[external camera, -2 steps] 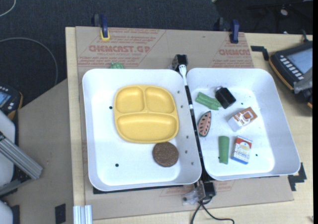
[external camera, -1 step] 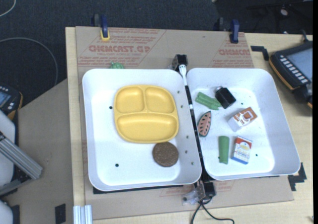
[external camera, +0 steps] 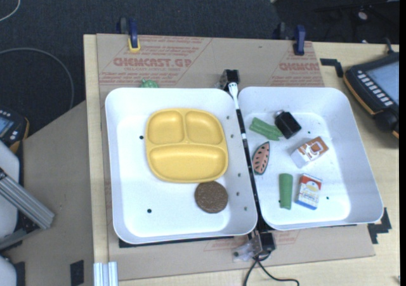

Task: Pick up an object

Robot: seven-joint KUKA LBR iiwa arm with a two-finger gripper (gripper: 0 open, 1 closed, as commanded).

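Observation:
The left bin (external camera: 127,170) holds a yellow divided plate (external camera: 186,144) and a brown round cookie (external camera: 210,196) just in front of it. In the right bin (external camera: 355,170) lie a green pod (external camera: 265,129), a black block (external camera: 287,123), a watermelon slice (external camera: 261,157), a small orange-and-white carton (external camera: 309,150), a green cylinder (external camera: 285,190) and a red-and-blue box (external camera: 309,191).
Both bins rest on a brown cardboard sheet (external camera: 190,59) held by blue clamps (external camera: 132,32) at the back. A small green item (external camera: 149,84) lies on the cardboard behind the left bin. A black and orange pendant (external camera: 377,85) sits at the right edge.

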